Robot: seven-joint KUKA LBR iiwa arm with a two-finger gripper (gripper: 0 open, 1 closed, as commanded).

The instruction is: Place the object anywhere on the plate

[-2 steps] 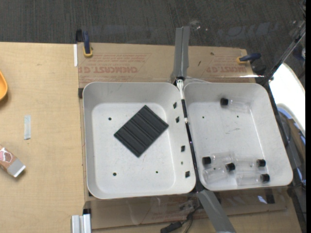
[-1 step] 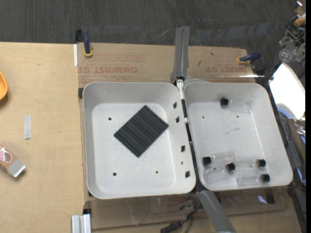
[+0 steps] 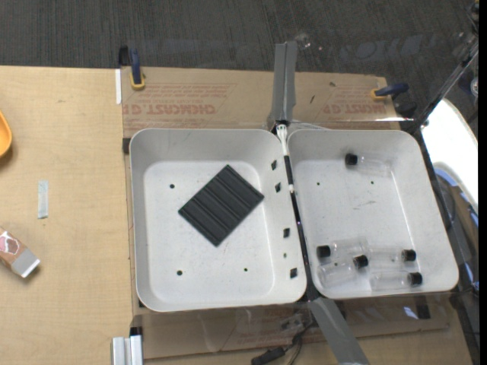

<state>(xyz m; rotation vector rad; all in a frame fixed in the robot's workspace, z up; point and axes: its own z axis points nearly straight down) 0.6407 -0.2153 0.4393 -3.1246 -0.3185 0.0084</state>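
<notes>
Two shallow white bins sit side by side on a cardboard sheet (image 3: 198, 101) laid over a tan bench (image 3: 61, 143). Whether the gripper is open or closed cannot be told.

The right bin (image 3: 434, 204), on the side the arm reaches in from, holds several small clear vials with black caps. One vial (image 3: 351, 159) lies alone near the far wall. Four caps cluster near the front wall: one (image 3: 323, 252) just beside another (image 3: 360, 261), and two more (image 3: 409, 256) (image 3: 415, 278) close together by the right front corner. The clear bodies are hard to make out against the white floor.

The left bin (image 3: 141, 226), farther from the arm's side, holds the plate (image 3: 221, 204), a dark ribbed square lying flat and turned like a diamond near the middle. No vial touches it.

Two clamps (image 3: 134, 73) (image 3: 388, 92) pin the cardboard's far edge.
</notes>
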